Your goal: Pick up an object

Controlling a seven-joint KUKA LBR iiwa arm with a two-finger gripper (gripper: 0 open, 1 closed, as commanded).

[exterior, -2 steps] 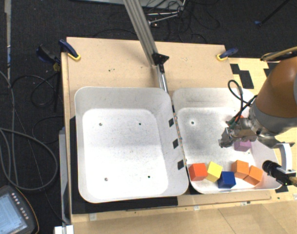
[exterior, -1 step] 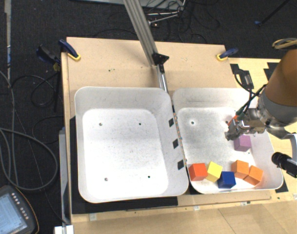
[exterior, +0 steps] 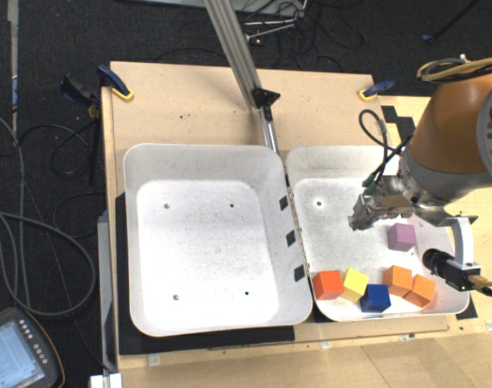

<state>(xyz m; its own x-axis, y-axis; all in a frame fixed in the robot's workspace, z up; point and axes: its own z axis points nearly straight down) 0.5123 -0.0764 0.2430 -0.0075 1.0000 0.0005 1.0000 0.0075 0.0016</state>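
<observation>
Bench (exterior: 197, 103): tan board, clamped at its far corners, bearing two bins side by side.

Left bin (exterior: 140, 217): white, shallow, speckled floor; nothing of the task is held in it.

Right bin (exterior: 326, 168): white; all the blocks are held here, gathered toward its near right part.

Arm (exterior: 456, 136): grey with an orange band, reaching in from the right, wrist over the right bin.

Gripper (exterior: 363, 217): hung above bare floor near the middle of the right bin, just left of the purple block. Whether the tool is apart or together cannot be told from this view; nothing is seen held in it.

Blocks, all small: purple block (exterior: 402, 235), alone, nearest the gripper; orange-red block (exterior: 329, 284), touching or just beside the yellow block (exterior: 355, 283); blue block (exterior: 376, 298) beside the yellow; two orange blocks (exterior: 412, 284), close together at the near right wall.

Step in hand, as judged: approach, no object yet picked. The purple block is best chosen, since it is well apart from the rest and from the wall. The gripper should be centred over it, aligned with its flat faces, lowered fully, then closed. The crowded near row is best avoided.

Writing: none legible on bench, bins or blocks.
</observation>
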